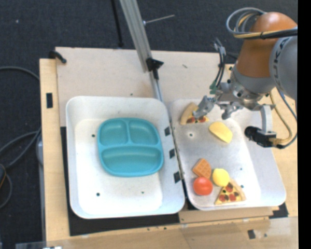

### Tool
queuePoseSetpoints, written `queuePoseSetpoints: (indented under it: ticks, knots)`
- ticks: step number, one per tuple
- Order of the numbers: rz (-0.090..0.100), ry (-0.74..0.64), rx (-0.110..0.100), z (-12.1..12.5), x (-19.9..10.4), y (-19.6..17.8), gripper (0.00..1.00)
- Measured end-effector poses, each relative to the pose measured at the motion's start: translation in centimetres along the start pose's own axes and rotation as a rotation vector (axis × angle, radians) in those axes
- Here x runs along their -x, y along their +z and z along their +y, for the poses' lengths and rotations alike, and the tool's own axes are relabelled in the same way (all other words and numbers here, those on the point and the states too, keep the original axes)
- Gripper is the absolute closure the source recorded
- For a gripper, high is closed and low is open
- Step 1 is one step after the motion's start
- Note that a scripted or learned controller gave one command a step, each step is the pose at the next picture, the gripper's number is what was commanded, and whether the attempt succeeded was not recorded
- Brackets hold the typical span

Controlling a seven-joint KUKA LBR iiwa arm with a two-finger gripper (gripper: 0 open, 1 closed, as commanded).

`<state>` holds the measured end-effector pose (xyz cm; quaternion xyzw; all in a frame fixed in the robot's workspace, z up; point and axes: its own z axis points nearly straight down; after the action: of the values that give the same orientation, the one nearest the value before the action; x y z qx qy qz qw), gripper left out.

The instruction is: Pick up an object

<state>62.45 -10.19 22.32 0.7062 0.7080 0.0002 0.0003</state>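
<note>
A pale wooden desk [93, 71] carries two shallow white plastic bins side by side. The left bin [83, 191] holds a turquoise plastic plate with three compartments [129, 147], lying flat near its middle. The right bin [264, 180] holds the play food. At its far left corner lies a wedge-shaped toy pizza slice with red topping [189, 115], its crust toward the bin's wall. Just right of it and a little nearer the camera sits a smooth yellow oval piece, like a toy lemon or potato [221, 132]. At the near end of the bin four things cluster together: an orange waffle-textured square cracker [201, 167], a round red toy tomato [202, 186] just below it, a small yellow rounded toy fruit [220, 177] to the right of both, and a second toy pizza slice with red dots [230, 194] at the near rim.

The grey arm with its orange band [262, 40] reaches in from the right, and its metal pincer [216, 108] hangs over the far end of the right bin. The two fingers stand spread apart, one over the far pizza slice, the other above the yellow oval piece. Nothing sits between them; whether either fingertip touches a toy cannot be told from this angle.
</note>
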Motion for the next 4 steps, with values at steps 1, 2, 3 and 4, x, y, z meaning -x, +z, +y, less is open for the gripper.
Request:
queuePoseSetpoints:
  ticks: [1, 2, 3, 4]
  knots:
    - [0.0, 0.0, 0.0, 0.0, 0.0, 0.0, 0.0]
    - [-0.002, 0.004, -0.004, 0.4, 1.0, 5.6, 0.0]
    - [-0.001, 0.005, -0.005, 0.2, 0.5, 10.0, 0.0]
    - [-0.001, 0.005, -0.003, 0.2, 0.6, 12.4, 0.0]
